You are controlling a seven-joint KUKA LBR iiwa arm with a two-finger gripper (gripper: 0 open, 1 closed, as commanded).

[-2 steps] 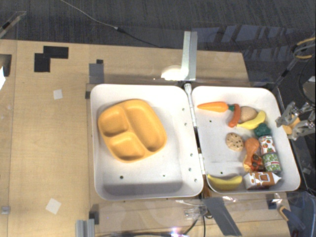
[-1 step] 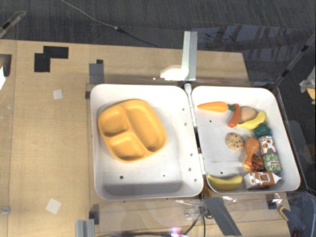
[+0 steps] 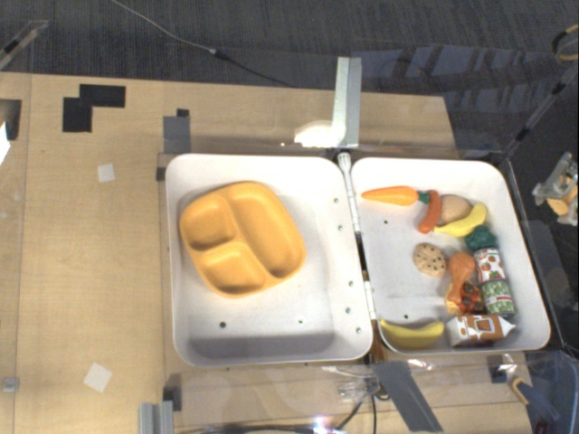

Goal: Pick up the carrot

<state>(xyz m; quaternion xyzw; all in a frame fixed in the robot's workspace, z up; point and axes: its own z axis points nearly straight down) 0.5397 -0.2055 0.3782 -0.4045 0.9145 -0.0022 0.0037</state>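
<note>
The carrot [image 3: 389, 194] is orange with a small green top at its right end. It lies flat, pointing left, near the back left corner of the right bin [image 3: 523, 242]. Its green end nearly touches a small red sausage-like toy [image 3: 431, 212]. A brown potato [image 3: 453, 209] and a yellow banana [image 3: 465, 223] lie just beyond that to the right. White bin floor shows bare in front of the carrot and to its left.
A yellow divided plate [image 3: 240, 238] sits in the left bin [image 3: 271, 337]. The right bin also holds a cookie [image 3: 429, 259], a drumstick [image 3: 461, 269], small cartons [image 3: 493, 289], and a second banana [image 3: 412, 333] at the front. A metal post [image 3: 348, 98] stands behind the divider.
</note>
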